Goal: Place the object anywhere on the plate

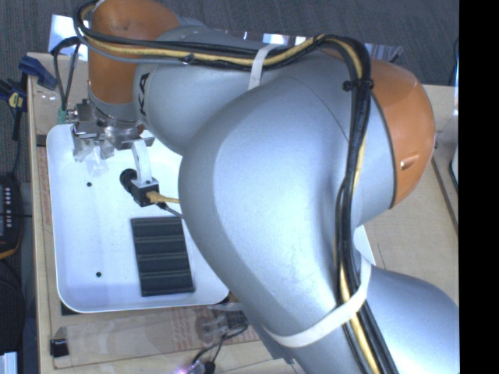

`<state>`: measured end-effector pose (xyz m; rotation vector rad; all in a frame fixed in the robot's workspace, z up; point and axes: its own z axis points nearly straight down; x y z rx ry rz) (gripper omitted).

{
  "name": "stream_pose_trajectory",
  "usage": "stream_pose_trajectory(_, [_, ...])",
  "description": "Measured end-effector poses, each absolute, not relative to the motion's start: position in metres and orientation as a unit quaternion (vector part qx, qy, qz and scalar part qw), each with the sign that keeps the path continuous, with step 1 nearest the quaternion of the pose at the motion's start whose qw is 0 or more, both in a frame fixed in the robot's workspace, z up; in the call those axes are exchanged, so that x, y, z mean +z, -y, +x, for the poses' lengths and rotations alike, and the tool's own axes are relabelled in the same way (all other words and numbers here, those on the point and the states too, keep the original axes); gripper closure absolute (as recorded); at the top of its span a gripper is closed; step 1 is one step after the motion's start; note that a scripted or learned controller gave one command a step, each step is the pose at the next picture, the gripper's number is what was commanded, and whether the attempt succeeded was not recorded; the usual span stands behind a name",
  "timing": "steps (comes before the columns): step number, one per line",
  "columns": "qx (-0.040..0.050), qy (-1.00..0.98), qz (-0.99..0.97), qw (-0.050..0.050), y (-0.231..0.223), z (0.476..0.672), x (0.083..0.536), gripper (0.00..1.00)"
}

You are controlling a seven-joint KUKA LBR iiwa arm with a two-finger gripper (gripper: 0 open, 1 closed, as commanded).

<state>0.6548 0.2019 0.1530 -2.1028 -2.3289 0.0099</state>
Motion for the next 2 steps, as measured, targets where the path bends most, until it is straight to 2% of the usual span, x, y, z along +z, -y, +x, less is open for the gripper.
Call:
stream_pose_trajectory(1, [0.0004,0.832,-0.555,0.000,-0.209,0.656,0.227,1.00])
stream_pose_trajectory(2, [0.0036,0.654,-0.757,0.002,-0.200,0.655,0.169,1.00])
